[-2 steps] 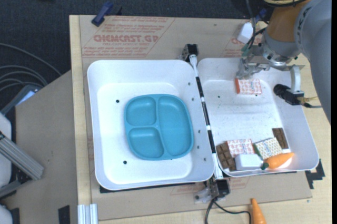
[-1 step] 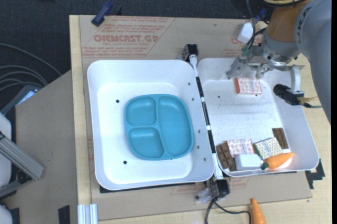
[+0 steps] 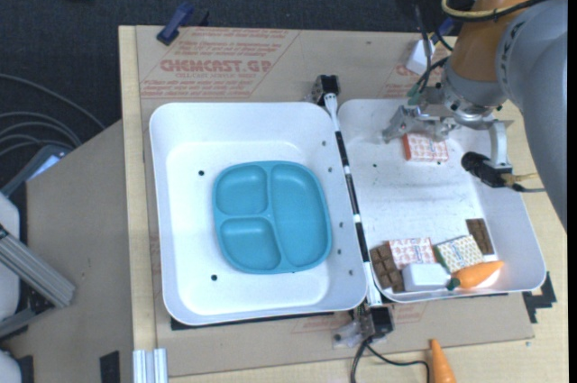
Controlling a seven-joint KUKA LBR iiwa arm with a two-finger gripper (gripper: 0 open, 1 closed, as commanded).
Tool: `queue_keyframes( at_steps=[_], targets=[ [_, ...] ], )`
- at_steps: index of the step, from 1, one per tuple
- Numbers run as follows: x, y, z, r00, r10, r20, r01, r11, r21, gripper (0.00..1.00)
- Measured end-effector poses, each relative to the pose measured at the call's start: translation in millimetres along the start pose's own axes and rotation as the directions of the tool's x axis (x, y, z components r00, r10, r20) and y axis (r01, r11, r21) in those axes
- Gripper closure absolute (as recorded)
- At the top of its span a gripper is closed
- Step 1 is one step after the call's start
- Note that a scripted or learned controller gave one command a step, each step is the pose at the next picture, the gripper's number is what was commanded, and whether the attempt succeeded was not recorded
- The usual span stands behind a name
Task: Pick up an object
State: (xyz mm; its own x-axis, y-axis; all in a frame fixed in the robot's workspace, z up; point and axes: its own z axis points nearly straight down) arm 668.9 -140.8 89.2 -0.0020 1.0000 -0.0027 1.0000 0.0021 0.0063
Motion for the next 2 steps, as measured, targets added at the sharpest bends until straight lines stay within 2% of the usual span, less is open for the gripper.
queue_keyframes(
  at_steps=[1, 2],
  targets=[
    [-0.6, 2.1, -12.7, 1.000, -0.001, 0.003, 0.001, 1.000, -0.008, 1.00],
    [-0.6, 1.8, -12.3, 1.000, -0.001, 0.003, 0.001, 1.000, -0.007, 0.00]
  ],
)
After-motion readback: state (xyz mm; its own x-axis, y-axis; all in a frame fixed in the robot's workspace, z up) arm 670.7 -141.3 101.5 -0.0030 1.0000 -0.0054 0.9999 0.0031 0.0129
